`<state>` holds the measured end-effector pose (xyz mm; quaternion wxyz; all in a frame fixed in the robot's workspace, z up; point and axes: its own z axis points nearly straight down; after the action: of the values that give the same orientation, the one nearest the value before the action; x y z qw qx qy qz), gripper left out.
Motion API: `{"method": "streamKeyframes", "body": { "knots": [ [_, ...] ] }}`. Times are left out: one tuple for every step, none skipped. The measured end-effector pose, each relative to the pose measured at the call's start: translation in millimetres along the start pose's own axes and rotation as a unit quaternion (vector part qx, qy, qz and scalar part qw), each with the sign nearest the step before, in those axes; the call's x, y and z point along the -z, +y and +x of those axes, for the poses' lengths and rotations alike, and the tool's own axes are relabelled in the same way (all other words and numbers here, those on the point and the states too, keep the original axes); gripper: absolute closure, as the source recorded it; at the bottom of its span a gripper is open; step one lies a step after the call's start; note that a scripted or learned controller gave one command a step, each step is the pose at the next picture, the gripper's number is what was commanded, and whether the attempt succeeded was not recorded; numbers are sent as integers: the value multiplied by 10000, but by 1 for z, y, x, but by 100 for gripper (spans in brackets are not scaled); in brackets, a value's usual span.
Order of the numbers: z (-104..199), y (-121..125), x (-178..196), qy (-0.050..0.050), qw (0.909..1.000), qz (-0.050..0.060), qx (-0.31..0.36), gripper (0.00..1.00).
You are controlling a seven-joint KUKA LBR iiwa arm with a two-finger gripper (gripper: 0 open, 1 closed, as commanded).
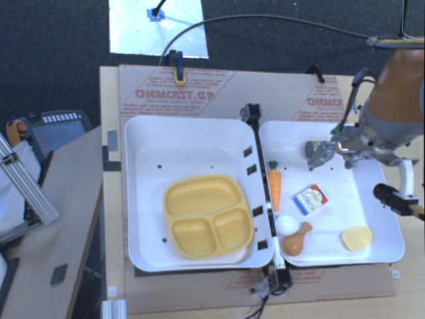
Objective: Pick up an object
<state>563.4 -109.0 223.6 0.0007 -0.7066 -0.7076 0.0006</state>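
My gripper [319, 155] hangs over the back middle of the right bin [392, 244], with the grey arm and its orange band reaching in from the right. An orange carrot [274, 187] lies along the bin's left wall, in front and to the left of the gripper. A small red, white and blue packet [310, 199] lies just in front of the gripper. Near the front left corner sit a white egg [287, 225] and a brown drumstick [296, 239]. A yellow slice [356, 238] rests at the front right.
The left bin [143, 151] holds a yellow divided plate [208, 215]. A black divider [261, 178] runs between the two bins. A black clamp part [392, 199] juts over the right bin's right rim. A grey ramp and a control pendant stand at the far left.
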Motion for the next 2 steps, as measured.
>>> {"method": "streamKeyframes", "body": {
  "knots": [
    [2,2,-42,1,10000,-1,-1,0],
    [5,0,-84,3,10000,5,-4,0]
  ]
}}
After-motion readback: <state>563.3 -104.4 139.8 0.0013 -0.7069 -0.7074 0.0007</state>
